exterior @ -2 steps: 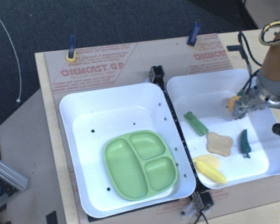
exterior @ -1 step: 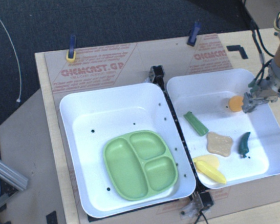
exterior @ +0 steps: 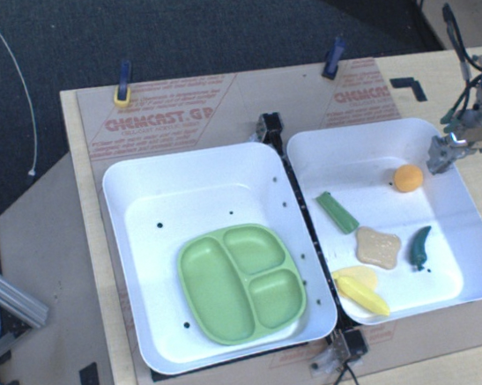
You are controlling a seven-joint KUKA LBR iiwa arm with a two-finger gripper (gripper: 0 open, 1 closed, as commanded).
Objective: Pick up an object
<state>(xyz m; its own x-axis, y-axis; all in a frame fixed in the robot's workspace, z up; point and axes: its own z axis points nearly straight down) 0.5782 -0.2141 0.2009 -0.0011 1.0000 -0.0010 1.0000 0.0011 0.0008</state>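
We look down on a desk that carries two shallow white bins side by side. In the left bin lies a green divided plate with three compartments, placed toward the near side of the bin. The right bin holds five small things. An orange ball sits toward the far right part of the bin floor. A green stick lies slanted close to the left wall of this bin. Near the middle we see a beige piece that looks like a small slice of bread, and just to its right, apart from it, a dark teal pepper-shaped object. At the near left corner a yellow banana-like object lies against the bin wall, with its near end at the rim. The end effector comes in from the right and stands over the far right edge of the right bin, just beside the orange ball but not touching it as far as we can see. Nothing is visible between its fingers; whether they are wide or narrow we cannot tell, because this part is small and blurred. Two clamps, a yellow one and a blue one, sit on the far edge of the brown board under the bins.
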